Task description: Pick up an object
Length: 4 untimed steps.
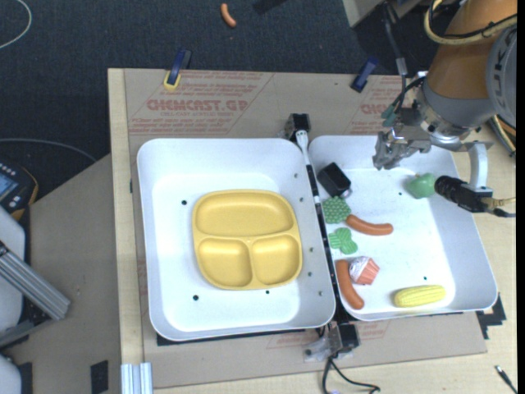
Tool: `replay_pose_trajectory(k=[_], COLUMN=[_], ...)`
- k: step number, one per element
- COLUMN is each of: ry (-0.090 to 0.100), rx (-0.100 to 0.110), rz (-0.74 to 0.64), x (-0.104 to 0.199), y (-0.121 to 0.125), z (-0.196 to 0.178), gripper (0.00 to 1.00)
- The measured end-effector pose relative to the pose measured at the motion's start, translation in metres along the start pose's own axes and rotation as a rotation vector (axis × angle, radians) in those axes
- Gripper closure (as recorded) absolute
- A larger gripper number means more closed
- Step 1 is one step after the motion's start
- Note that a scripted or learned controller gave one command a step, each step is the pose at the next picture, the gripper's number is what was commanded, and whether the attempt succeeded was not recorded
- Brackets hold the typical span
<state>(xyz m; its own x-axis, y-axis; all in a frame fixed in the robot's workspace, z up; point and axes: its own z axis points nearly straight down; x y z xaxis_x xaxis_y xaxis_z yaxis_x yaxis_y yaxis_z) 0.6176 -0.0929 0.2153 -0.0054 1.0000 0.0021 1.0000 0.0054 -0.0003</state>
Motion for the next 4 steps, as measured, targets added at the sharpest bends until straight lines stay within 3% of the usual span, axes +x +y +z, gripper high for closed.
replay_pose_trajectory(k=[1, 2, 4], ry=[-0.001, 0.001, -0.003], rx=[-0.005, 0.001, -0.005], rz=[-0.002, -0.002, 0.005], x=[0.057, 0.118, 0.106], y=[0.013, 0.011, 0.027], z=[-0.014, -0.011, -0.004], gripper=[1.0, 1.0, 1.0])
